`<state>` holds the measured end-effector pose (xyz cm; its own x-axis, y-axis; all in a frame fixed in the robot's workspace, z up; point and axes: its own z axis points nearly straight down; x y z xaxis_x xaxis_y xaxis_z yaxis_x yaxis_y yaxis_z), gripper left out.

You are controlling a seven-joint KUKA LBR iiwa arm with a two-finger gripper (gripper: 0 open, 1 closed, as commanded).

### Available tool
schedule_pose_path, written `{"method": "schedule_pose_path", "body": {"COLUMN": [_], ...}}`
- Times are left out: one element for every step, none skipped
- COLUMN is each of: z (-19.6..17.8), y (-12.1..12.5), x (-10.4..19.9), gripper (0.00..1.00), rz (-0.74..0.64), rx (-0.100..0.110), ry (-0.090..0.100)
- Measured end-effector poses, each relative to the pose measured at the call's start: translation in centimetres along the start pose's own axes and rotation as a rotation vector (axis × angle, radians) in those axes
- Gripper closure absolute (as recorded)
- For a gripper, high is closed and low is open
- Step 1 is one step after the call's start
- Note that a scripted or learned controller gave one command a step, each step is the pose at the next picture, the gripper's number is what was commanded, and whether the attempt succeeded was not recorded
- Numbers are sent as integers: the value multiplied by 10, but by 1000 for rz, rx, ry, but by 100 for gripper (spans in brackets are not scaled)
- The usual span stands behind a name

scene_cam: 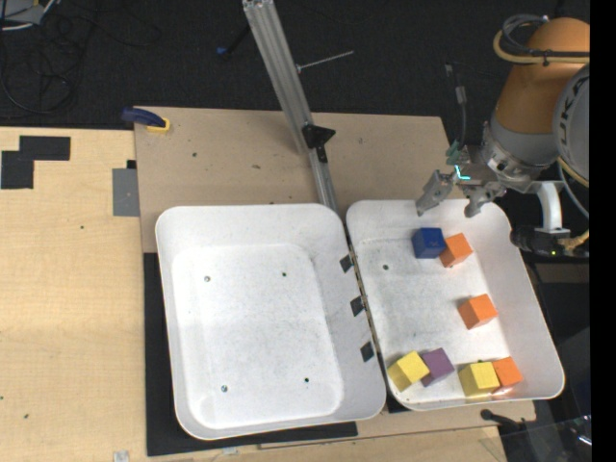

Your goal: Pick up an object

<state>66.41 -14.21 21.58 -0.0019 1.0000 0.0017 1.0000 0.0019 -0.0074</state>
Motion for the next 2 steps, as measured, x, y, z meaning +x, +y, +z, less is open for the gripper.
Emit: {"method": "schedule_pose_path", "body": {"z": [-2, 47], "y": [1, 2], "x": [0, -8], "gripper": [0, 0], "rz": [-3, 2], "rx": [-3, 1], "ry": [-2, -1]}}
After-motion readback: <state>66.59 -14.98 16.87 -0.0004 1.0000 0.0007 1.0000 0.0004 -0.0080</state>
